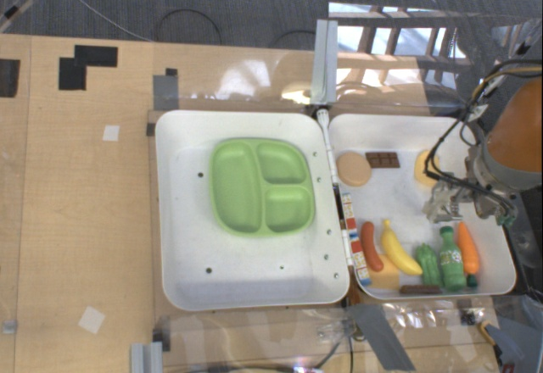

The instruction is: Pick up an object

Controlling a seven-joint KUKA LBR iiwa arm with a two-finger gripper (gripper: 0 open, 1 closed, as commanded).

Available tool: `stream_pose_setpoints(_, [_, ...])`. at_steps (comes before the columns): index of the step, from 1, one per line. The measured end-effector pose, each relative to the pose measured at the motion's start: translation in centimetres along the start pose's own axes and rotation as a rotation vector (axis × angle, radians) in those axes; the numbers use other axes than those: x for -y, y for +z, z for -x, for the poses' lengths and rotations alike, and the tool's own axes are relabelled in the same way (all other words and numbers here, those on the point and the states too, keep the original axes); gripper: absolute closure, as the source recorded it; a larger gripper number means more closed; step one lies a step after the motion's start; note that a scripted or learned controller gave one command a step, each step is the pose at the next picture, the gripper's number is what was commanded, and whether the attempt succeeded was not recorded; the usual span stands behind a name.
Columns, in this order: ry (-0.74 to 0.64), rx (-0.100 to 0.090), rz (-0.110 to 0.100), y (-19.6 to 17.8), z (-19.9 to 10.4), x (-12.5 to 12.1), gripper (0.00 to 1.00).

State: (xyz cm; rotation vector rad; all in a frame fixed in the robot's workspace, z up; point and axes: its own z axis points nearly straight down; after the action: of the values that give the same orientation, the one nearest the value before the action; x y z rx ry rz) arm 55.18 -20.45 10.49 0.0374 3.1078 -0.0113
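A grey arm with an orange band is seen reaching in from the right over the right-hand bin (422, 136), its gripper (451, 206) lowered near the bin's right side, just above a cluster of toy food packed along the near edge. Whether the fingers are parted or closed cannot be told from this angle, since the wrist and its cables cover them, and nothing is seen held between them. The likeliest target is judged to be the green bottle (450, 257), which lies just below the gripper with its long axis running roughly from the far side to the near side of the bin, cap end pointed toward the gripper. An orange carrot (467, 247) lies beside it on the right, nearly parallel, and a dark green vegetable (428, 264) sits close against its left, with a yellow banana (399, 251) and a red sausage (371, 246) further left. The crowding is where a miss could be caused: fingers coming down across the bottle may land on the carrot or the vegetable, push them aside, or pinch two pieces at once, and a round bottle gripped near its cap could roll or slip out. A tan disc (354, 169), a brown chocolate bar (383, 161) and a yellow round piece (423, 168) lie apart toward the far side. The left bin (182, 278) carries a green divided plate (260, 186).
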Motion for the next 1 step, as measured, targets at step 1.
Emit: stream_pose_setpoints(1, [0.0, -0.001, 0.001, 0.06, -0.03, -0.03, 0.0])
